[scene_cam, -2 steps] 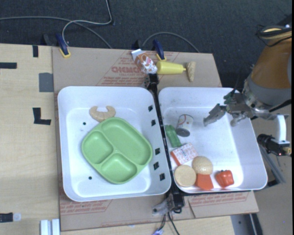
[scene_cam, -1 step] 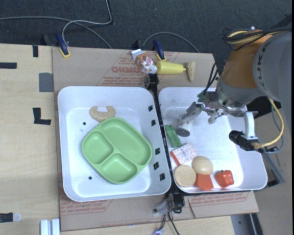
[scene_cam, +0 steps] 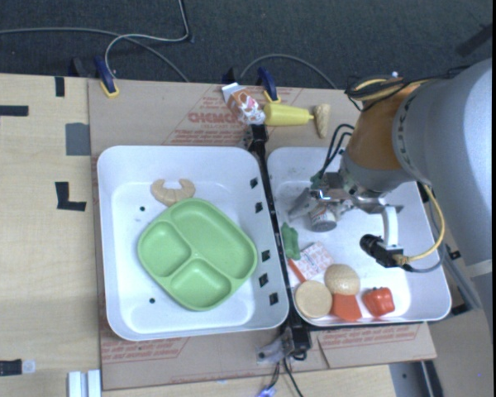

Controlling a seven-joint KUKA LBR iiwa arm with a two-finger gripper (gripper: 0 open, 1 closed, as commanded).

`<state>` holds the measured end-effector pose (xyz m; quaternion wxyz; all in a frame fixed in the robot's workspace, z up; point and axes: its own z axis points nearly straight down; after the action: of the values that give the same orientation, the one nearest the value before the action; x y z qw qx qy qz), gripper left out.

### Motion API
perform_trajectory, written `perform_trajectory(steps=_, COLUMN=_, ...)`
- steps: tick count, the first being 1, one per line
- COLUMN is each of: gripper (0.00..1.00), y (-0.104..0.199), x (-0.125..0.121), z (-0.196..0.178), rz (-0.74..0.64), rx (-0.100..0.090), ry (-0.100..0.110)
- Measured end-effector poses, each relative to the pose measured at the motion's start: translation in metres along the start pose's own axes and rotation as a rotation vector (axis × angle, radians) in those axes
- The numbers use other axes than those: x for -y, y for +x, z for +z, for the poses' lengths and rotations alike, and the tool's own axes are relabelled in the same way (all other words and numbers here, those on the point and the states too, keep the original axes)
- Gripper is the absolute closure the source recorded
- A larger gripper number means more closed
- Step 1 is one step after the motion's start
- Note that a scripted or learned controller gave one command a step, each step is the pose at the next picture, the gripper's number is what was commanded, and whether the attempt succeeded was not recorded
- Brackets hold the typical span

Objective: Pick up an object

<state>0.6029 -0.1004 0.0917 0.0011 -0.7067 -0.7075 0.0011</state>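
My arm [scene_cam: 446, 139] reaches in from the right, wrist bent down over the right bin [scene_cam: 434, 308], my fingers [scene_cam: 307, 207] low near its left wall, their state unclear, with the toy food [scene_cam: 343, 292] clustered nearer the front.

Divided plate [scene_cam: 197, 255] in left bin [scene_cam: 116, 222], croissant [scene_cam: 173, 190] behind it; food pieces [scene_cam: 343, 292] at right bin [scene_cam: 434, 304] front.

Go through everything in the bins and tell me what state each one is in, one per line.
green divided plate: lying flat in the left bin, compartments bare.
tan crescent piece: loose, just above the plate.
claw: low in the right bin, nothing seen held.
round bun: resting among the food toys at the right bin's lower edge.
red piece: resting beside them.
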Motion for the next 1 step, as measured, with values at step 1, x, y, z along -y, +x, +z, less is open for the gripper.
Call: perform_trajectory(steps=1, gripper=1.0, y=0.0006, x=-0.0002, z=-0.0097, rz=-0.001, rx=0.0, ry=0.0)
